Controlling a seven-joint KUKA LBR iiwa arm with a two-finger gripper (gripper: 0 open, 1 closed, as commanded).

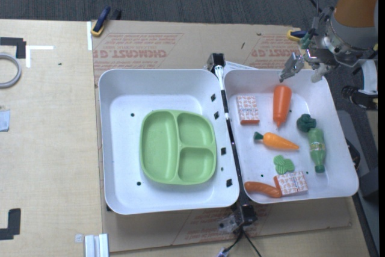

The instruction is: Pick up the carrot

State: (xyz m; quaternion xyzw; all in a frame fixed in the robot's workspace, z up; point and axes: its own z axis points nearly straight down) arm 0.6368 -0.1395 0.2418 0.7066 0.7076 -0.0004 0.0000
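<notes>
i'm looking down on the surface (54, 129) with the two shallow white bins lying side by side. in the right white bin (337, 123) the small orange plastic carrot with a green leafy end (277, 141) is lying on its side near the middle, its green end pointing toward the divider, just below a larger orange bottle-shaped toy (281, 105) and between a small red-and-white printed box (247, 109) and a green plastic bottle (316, 149). a dark green broccoli-like piece (305, 123), a light green leafy piece (283, 163), a second printed box (292, 183) and a red-orange sausage-like toy (262, 189) are sharing that bin. the left white bin (114, 129) is holding a pale green divided plate (178, 147).

the gripper (307, 67) is hanging over the far edge of the right bin, well apart from the carrot. the two fingers are standing apart and nothing is sitting between them.

i'm judging this as the approach step, with no grasp made yet. the next move is calling for me to bring the gripper toward the near side and slightly left, over the carrot's thick middle, turn the fingers across its narrow width, and lower without bumping the larger orange toy beside it.
</notes>
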